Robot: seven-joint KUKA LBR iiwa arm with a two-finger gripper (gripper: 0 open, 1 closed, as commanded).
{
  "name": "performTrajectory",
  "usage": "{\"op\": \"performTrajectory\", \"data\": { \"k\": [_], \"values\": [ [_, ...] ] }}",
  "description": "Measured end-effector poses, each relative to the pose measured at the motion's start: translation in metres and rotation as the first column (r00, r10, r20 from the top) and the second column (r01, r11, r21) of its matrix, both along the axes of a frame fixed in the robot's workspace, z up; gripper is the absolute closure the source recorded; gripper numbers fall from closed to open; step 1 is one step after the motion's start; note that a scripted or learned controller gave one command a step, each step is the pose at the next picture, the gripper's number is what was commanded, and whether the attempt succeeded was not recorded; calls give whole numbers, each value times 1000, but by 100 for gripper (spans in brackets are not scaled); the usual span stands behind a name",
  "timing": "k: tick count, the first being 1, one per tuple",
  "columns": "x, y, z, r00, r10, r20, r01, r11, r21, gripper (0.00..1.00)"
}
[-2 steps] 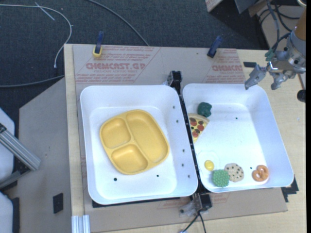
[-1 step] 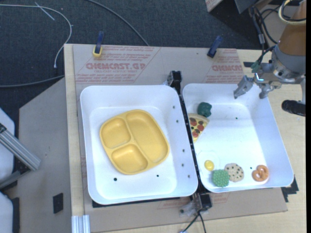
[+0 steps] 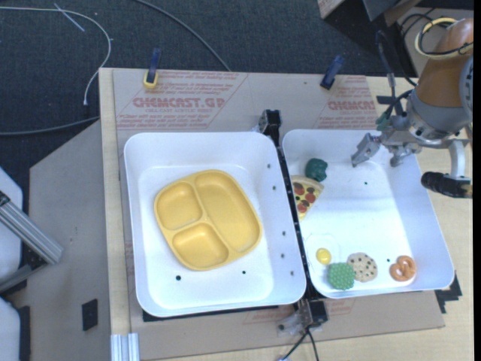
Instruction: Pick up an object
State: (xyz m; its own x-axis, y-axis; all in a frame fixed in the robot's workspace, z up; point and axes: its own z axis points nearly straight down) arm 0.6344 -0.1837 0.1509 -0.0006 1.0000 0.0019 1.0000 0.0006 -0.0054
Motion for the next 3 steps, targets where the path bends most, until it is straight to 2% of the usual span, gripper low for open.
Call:
{"op": "performTrajectory", "data": {
  "k": [1, 2, 3],
  "values": [
    [2, 7, -44, 1000, 1, 0, -1, 1000, 0, 0],
    [4, 6, -30, 1000, 2, 7, -2, 1000, -1, 100],
    [14, 6, 20, 1000, 1, 11, -1, 1000, -3, 100]
  ]
}}
